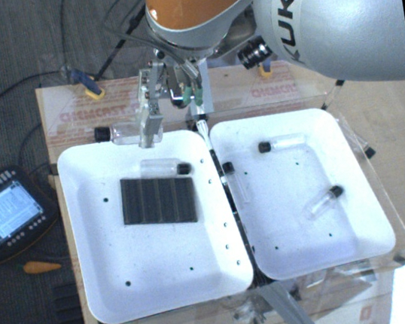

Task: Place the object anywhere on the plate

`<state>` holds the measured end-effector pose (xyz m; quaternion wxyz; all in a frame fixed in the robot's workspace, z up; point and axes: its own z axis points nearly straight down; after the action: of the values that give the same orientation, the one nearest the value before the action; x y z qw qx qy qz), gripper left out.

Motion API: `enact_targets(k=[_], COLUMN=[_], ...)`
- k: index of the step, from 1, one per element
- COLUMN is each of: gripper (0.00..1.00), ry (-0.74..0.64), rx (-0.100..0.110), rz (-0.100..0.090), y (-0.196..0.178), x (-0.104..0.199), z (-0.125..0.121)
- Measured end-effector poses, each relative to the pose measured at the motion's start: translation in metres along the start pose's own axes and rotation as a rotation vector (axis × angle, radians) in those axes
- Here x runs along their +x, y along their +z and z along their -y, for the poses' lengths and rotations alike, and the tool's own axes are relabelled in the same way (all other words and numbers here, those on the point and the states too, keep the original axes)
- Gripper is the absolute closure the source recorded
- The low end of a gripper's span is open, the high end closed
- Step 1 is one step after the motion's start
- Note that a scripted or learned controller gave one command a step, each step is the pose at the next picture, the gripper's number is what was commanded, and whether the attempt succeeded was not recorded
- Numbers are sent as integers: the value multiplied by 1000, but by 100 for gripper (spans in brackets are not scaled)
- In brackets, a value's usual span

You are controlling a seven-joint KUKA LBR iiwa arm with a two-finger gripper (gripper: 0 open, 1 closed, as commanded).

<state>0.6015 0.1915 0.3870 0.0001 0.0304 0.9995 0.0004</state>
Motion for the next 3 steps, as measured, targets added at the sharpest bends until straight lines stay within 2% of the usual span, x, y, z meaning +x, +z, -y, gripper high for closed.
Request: enact_targets(k=[1, 2, 3], gripper=[100, 100, 100], ry=[-121, -832, -1157], rx=[0, -3, -2], rz=[-2, 2, -1], y=[2, -46, -20], x=[89, 109, 105], z=[-38, -36, -2])
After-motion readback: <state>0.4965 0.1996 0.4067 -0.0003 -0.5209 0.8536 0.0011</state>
